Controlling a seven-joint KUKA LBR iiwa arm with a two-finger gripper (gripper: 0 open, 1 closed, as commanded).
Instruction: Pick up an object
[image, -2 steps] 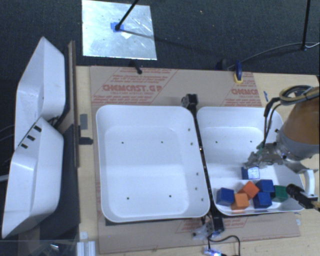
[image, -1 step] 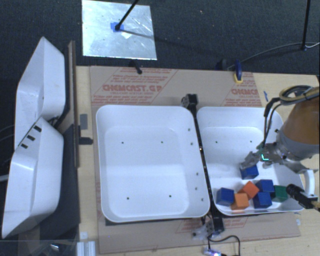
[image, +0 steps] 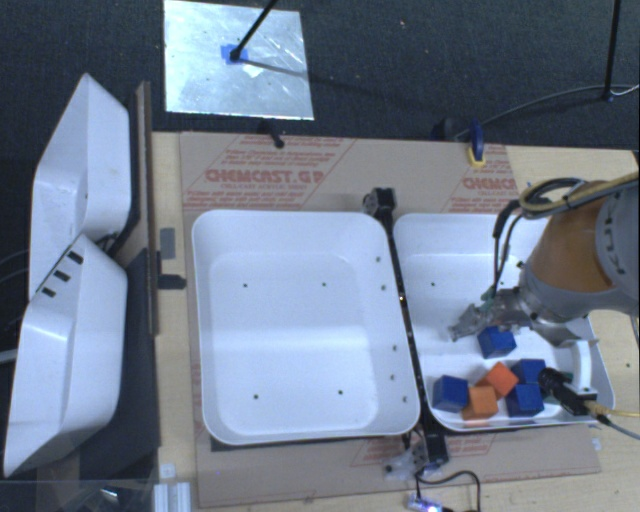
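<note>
Blue blocks (image: 497, 342) and orange blocks (image: 501, 379) cluster in right bin's (image: 440, 260) near corner.

Setting: a robotics lab or test cell, as we read it from the following. Item: a bench topped with a cardboard sheet (image: 300, 165) printed in red lettering, laid under two shallow white bins, the left bin (image: 215, 300) and the right bin (image: 440, 250), set side by side. Item: spare white bins (image: 75, 280) stacked off the bench's left edge. Item: a grey industrial arm with an orange band (image: 570, 255), cabled, reaching in from the right. Item: loose black cables (image: 560, 100) trailing over dark carpet. Item: a blue clamp (image: 477, 140) on the bench's far edge. Item: a shiny metal plate (image: 240, 60) on the floor beyond. We note small blue and orange blocks (image: 490, 385) as test pieces.
</note>
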